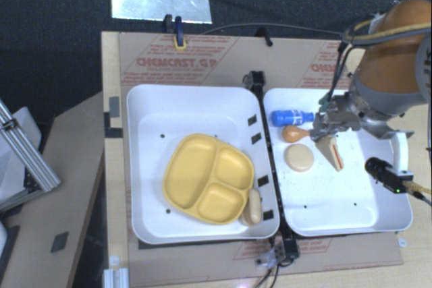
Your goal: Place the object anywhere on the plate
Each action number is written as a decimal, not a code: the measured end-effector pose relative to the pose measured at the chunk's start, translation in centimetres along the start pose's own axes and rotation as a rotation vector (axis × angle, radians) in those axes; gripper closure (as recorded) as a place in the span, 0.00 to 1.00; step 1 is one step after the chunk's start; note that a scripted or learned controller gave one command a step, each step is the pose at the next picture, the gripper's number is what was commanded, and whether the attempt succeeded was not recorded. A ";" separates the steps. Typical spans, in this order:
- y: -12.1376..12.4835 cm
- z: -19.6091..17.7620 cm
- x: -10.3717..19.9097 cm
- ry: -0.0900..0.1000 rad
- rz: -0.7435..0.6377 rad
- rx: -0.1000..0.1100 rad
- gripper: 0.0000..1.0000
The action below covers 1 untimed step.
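Note:
A yellow plate [202, 175] with three compartments lies in the left bin [155, 111]. A small beige bread-like piece [252, 206] rests against the plate's lower right rim. In the right bin [337, 209] lie a blue bottle [291, 118], a small orange-brown piece [293, 134], a round beige bun [299, 158] and a tan wedge with a red edge [333, 153]. My gripper [328, 128] hangs low over the right bin, just above the wedge's top end and right of the orange-brown piece. Nothing is visibly held.
The divider between the two bins [268, 158] runs between the plate and the gripper. The lower half of the right bin is bare white floor. A clamp [177, 30] sits on the board behind the bins.

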<state>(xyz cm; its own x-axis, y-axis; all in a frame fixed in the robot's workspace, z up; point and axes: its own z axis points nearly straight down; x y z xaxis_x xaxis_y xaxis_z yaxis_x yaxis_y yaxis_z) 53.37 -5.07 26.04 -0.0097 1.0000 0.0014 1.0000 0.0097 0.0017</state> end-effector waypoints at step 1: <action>1.2 -0.2 5.2 0.000 0.000 -0.001 1.00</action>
<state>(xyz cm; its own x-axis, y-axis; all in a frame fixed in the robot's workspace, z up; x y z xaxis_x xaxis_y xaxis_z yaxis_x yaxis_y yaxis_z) 54.53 0.10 26.23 -0.0098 1.0000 0.0016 0.9999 0.0098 0.0026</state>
